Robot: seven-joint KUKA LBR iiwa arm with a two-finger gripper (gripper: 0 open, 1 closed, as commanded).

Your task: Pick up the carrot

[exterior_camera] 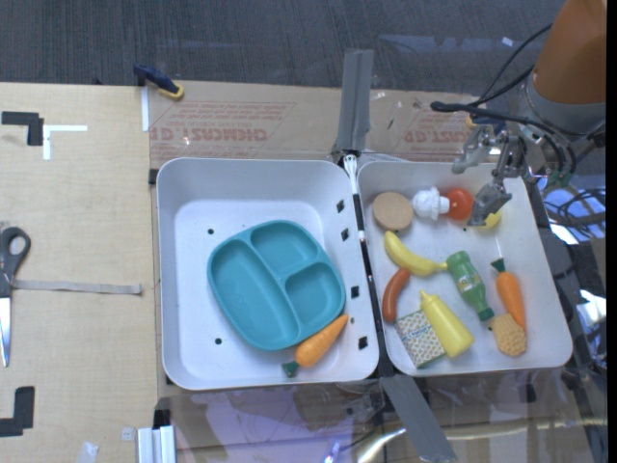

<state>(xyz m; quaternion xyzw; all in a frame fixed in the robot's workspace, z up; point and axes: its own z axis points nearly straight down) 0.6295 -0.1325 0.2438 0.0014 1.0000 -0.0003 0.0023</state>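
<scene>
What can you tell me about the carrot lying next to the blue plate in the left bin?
The carrot is orange, plastic-looking, with a small green stub at its lower-left end. It lies slanted at the left bin's front right corner, its tip pointing up and right. It seems to lean against the teal divided plate's lower edge.

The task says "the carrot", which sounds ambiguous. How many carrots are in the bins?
2. One carrot lies in the left bin against the teal plate; the other lies near the right bin's right wall.
</scene>
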